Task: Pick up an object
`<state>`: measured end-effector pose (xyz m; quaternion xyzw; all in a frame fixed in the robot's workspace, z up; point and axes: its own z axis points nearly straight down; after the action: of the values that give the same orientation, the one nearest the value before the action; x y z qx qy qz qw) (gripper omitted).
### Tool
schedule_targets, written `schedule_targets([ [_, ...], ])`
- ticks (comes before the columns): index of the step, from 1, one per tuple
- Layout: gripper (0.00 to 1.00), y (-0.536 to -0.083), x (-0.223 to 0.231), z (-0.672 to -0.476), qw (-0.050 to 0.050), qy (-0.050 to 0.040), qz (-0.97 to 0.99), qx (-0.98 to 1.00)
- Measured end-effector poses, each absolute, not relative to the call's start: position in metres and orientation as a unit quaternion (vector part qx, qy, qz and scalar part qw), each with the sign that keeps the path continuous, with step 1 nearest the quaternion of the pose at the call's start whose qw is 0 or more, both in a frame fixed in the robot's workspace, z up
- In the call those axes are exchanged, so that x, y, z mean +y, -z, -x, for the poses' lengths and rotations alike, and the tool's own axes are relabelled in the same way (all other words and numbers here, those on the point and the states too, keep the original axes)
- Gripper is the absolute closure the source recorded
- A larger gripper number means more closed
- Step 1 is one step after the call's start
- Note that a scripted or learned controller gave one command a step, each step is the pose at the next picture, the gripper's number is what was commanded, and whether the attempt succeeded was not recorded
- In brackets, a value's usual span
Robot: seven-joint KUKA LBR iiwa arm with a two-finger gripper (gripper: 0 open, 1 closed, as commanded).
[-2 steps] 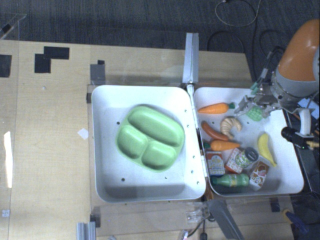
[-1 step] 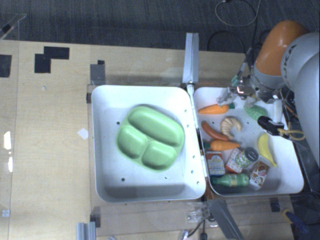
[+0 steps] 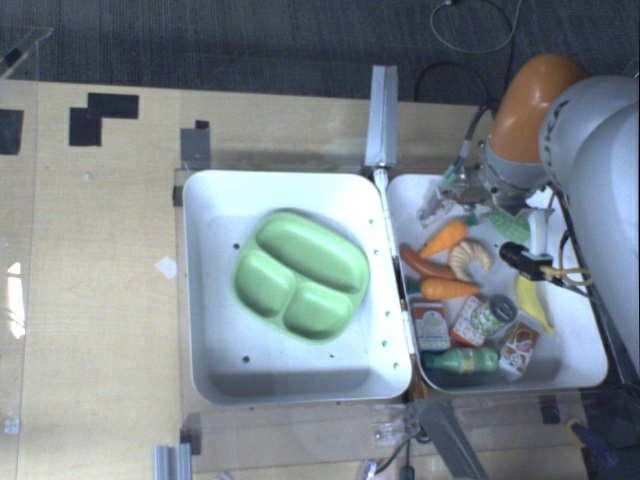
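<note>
Hanging over the far corner of the right-hand shallow white plastic bin [image 3: 590, 363], the two-finger gripper [image 3: 440, 203] is pointing its metal tips down toward the bin floor. How far those tips are spread is not something I can tell at this slant, and nothing is showing between them. The grey arm with its orange band [image 3: 530, 103] is reaching in behind it from the right.

Just below the tips, an orange toy carrot [image 3: 447, 236] is lying at a slant, and this is looking like the nearest candidate for a pick. Beside it a pale, ridged croissant-shaped pastry [image 3: 470, 258] is resting, with a second orange carrot [image 3: 448, 288] and a reddish sausage-shaped piece [image 3: 418, 264] close against it. Further toward the near edge, a small red printed carton [image 3: 431, 326], a green bottle lying on its side [image 3: 462, 361] and a yellow banana [image 3: 533, 303] are crowding together.

The left-hand white bin [image 3: 200, 268] is bearing a green three-compartment plastic tray [image 3: 300, 273], well apart from the gripper.

Doing this step well is probably calling for a straight descent onto the upper carrot, with the fingers straddling its narrow width rather than its length, and keeping clear of the bin wall and the pastry touching-close beside it. A skewed approach is likely risking a push instead of a hold.
</note>
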<state>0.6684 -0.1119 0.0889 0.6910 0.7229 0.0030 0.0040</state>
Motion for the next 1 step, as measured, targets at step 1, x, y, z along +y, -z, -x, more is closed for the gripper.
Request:
schedule_targets([
  [1,0.0,-0.0882,-0.0871,-0.6422,0.003,-0.003,-0.676,0.737],
])
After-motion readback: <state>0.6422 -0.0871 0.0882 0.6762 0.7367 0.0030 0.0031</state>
